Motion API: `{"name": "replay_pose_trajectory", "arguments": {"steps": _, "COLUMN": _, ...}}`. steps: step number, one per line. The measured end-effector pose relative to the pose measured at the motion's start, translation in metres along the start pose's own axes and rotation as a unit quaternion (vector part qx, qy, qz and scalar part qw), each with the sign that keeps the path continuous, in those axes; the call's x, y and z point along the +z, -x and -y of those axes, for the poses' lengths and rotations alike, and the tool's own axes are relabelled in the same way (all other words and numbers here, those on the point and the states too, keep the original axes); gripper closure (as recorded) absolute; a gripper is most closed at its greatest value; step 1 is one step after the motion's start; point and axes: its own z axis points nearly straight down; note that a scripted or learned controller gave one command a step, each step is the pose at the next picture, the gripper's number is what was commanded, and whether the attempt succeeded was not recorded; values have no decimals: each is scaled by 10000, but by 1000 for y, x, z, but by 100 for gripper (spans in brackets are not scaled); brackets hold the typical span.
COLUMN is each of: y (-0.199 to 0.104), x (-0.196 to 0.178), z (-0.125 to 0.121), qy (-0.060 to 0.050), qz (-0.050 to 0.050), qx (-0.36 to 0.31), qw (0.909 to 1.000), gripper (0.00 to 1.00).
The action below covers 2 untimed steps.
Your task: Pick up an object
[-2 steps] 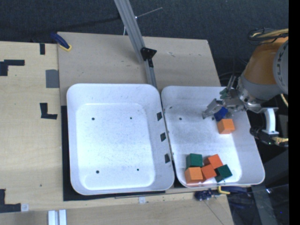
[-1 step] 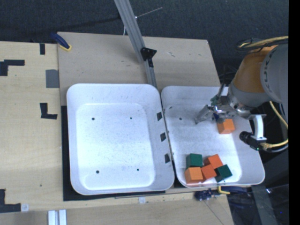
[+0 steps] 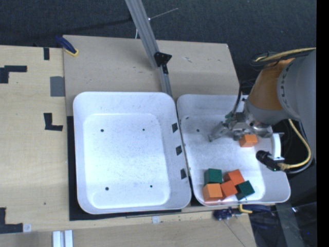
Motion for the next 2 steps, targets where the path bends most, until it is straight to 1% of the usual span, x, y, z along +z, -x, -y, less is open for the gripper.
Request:
{"name": "replay_pose_trajectory", "arguments": {"steps": 1, "y": 0, "x": -12, "z": -1, "qy": 10, "qz": 0, "qx": -6, "qw": 10000, "gripper": 100}}
{"name": "replay_pose_trajectory", "arguments": {"steps": 2, "y": 9, "x": -70, "z": -4, "qy": 49, "qz": 7, "qx": 8, "qw": 10000, "gripper": 100}}
